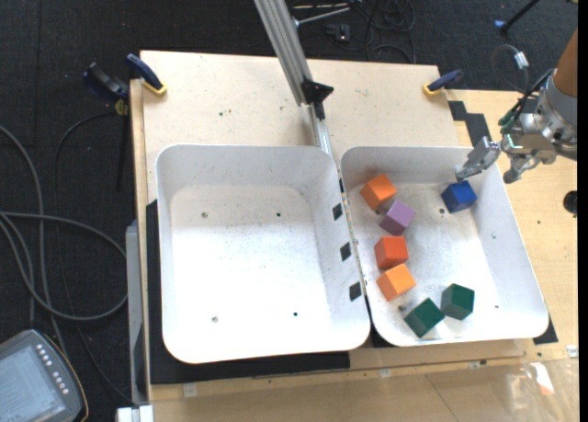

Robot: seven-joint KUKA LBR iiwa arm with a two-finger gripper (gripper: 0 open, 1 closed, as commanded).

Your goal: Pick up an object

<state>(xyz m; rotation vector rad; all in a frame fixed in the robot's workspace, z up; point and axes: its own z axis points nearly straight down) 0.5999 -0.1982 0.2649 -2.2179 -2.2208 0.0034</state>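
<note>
The right bin (519,255) holds several cubes. A blue cube (458,196) lies near its far right side. An orange cube (378,192), a purple cube (398,218), a red-orange cube (391,252) and another orange cube (397,280) run down the bin's left side. Two dark green cubes (424,316) (457,301) sit at the near end. My gripper (496,165) hovers over the bin's far right rim, open, with nothing between its fingers. Its left finger (477,161) is just above and to the right of the blue cube.
The left bin (175,227) sits beside the right one, sharing a raised divider (344,227). A metal pole (280,29) slants up from the bench's far middle. Clamps (443,82) (145,74) grip the board's far corners.
</note>
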